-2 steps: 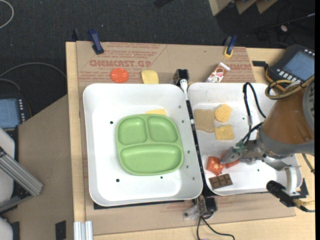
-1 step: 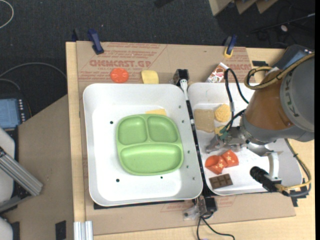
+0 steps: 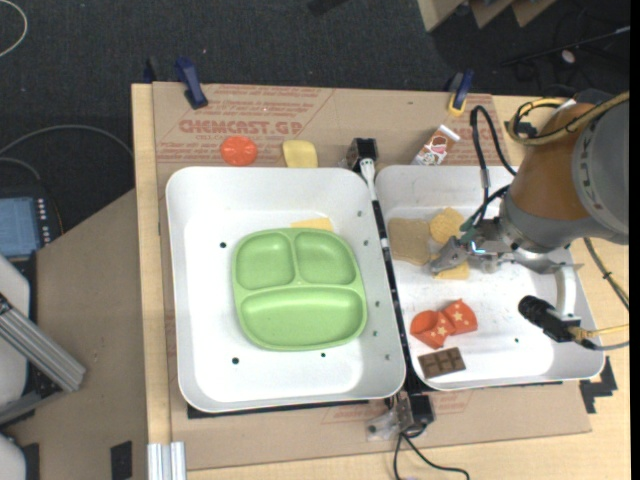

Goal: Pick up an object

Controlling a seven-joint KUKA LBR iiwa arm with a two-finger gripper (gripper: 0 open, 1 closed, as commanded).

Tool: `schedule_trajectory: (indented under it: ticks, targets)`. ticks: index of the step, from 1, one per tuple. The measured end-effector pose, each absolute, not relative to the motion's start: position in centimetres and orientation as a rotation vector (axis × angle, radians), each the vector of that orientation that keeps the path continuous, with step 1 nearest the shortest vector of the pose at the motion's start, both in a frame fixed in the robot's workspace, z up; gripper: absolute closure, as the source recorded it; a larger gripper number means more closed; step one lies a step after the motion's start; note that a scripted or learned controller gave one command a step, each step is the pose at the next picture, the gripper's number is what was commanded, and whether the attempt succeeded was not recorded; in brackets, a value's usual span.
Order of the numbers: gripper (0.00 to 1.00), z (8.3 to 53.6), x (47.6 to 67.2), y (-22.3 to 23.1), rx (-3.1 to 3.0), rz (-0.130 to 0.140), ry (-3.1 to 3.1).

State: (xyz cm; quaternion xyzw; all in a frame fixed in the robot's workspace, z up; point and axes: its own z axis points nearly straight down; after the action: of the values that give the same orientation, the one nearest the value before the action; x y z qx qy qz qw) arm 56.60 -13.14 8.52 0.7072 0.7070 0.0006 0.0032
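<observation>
A cardboard-topped bench (image 3: pixel 250 118) is carrying two white bins. In the right bin (image 3: pixel 500 363), the gripper (image 3: pixel 450 260) is reaching down over a yellow piece (image 3: pixel 446 226) beside a tan slab (image 3: pixel 407 238); its grip cannot be made out. Red pieces (image 3: pixel 443 323) and a brown bar (image 3: pixel 441 362) are lying nearer the front. The left bin (image 3: pixel 200 298) is holding a green divided plate (image 3: pixel 297 290).

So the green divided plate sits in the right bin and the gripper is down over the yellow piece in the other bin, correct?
Not quite. The camera view shows the green divided plate in the left bin, not the right one. The gripper is down over the yellow piece in the right bin.
</observation>
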Motion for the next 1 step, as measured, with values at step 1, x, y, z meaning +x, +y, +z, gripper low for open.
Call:
schedule_trajectory:
  ticks: [1]
  targets:
    - [0.00,8.40,47.42,-14.82,2.234,-0.008,2.219]
